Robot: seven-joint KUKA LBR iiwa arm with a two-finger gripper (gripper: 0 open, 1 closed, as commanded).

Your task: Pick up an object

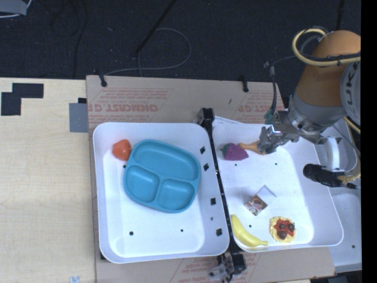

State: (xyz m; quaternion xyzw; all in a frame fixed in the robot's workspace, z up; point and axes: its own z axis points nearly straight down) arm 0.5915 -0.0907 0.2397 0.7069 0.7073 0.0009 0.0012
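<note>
Purple grapes [235, 152] lie in right bin [306, 217] at its far-left corner; orange carrot-like piece [250, 148] beside them meets gripper [268, 142]; whether gripper is released or clenched, cannot tell.

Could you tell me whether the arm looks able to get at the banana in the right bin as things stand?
Probably yes. The banana lies bare at the near left corner of the right bin, with nothing on top; only the bin wall beside it might crowd the gripper, which is at the far side by the purple grapes.
</note>
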